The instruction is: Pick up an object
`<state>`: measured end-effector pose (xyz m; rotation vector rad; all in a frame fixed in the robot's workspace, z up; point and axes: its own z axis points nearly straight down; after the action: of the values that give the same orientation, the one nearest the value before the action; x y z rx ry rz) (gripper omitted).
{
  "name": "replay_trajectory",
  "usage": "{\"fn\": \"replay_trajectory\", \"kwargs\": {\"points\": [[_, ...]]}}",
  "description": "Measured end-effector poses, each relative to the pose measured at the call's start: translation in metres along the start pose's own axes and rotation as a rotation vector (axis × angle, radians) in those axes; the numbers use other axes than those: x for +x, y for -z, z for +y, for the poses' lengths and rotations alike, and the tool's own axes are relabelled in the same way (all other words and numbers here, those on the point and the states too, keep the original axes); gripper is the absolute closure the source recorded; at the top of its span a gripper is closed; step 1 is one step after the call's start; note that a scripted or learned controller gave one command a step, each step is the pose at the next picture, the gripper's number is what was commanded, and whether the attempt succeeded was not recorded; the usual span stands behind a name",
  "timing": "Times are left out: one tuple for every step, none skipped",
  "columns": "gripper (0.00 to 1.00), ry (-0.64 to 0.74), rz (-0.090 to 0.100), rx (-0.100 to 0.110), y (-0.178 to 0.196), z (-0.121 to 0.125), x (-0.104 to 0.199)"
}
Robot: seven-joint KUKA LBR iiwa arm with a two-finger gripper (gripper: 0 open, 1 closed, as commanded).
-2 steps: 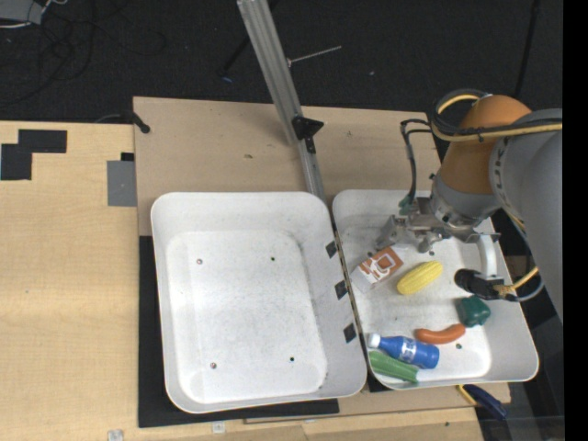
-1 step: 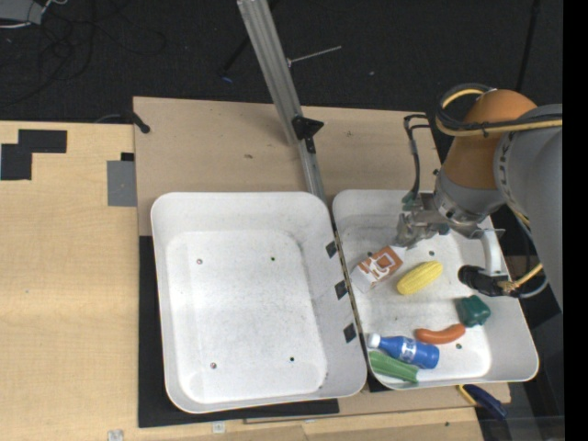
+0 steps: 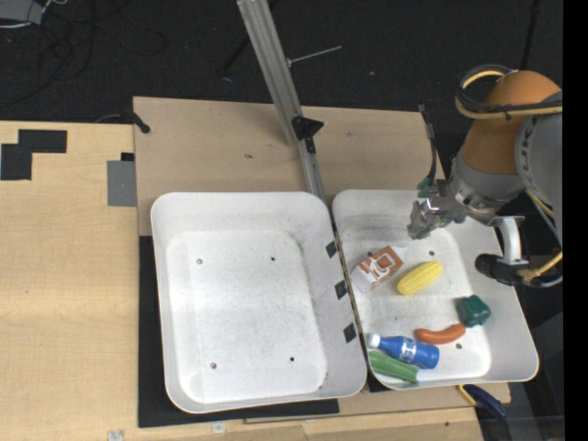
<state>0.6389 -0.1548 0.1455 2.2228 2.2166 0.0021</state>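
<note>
The right bin [image 3: 514, 361] holds several small objects. A yellow corn cob [image 3: 419, 277] lies near its middle, beside a small orange-and-white carton [image 3: 379, 265]. Near the front are an orange sausage-like piece [image 3: 439, 334], a blue bottle [image 3: 405, 349] and a green piece [image 3: 392, 367]. A dark green block [image 3: 475, 310] sits at the right. My gripper [image 3: 423, 220] hangs over the bin's back part, above and behind the corn, with nothing seen between its fingers.
The left bin [image 3: 241, 301] lies beside the right one, with black clips [image 3: 338, 288] along the shared wall. A slanted metal rail [image 3: 280, 81] rises behind the bins. The arm's orange band [image 3: 514, 99] and cables sit at the right.
</note>
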Motion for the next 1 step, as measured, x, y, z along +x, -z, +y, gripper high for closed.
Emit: {"fn": "replay_trajectory", "kwargs": {"points": [[1.0, 0.0, 0.0, -0.001, 0.049, -0.0057, -0.0064]]}}
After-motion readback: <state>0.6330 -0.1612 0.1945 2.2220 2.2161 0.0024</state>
